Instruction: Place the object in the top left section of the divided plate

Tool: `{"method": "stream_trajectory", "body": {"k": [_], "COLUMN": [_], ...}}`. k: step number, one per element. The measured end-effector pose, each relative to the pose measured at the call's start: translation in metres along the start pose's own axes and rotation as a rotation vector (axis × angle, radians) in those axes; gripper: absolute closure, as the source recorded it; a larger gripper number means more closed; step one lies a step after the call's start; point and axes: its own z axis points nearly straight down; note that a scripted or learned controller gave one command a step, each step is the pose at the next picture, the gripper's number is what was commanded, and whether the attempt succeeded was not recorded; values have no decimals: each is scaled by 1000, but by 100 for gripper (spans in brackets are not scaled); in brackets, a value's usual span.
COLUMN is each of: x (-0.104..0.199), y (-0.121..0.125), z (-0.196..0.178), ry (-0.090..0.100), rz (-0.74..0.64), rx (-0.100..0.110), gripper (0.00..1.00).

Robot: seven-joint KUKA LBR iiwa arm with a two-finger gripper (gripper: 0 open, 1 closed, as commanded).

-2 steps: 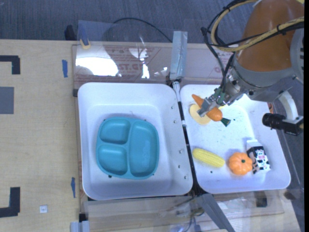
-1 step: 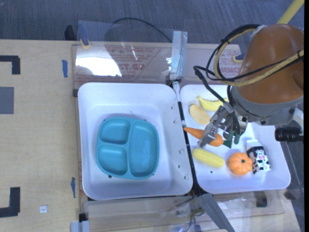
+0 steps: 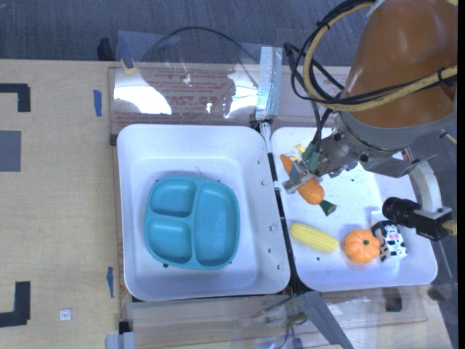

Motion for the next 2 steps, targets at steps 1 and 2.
{"method": "stream_trajectory", "body": {"k": [1,2], "x": [-15,15], "y": [-6,2], "z": [6,144], "ry": [2,1], "rz": [73,441], "rx": [6,14], "gripper": [100,100]}}
